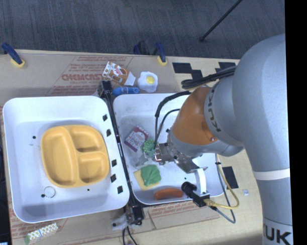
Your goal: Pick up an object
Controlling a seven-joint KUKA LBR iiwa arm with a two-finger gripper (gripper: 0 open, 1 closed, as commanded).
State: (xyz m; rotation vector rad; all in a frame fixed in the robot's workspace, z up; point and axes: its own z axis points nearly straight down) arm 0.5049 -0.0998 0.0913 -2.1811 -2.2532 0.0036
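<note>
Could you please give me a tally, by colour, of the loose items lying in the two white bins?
Yellow: 1, the divided tray in the left bin.
Green on yellow: 1, the leafy piece in the right bin.
Orange-red: 1, the sausage.
Pink-purple: 1, the packet.
Green: 1, a small item by the gripper, partly hidden.
Total: 5

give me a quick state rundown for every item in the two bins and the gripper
yellow divided tray: flat in left bin, compartments bare
pink packet: lying in right bin
green leafy toy: lying on yellow slice, right bin
orange sausage: lying by the near wall, right bin
gripper: low in right bin
</note>
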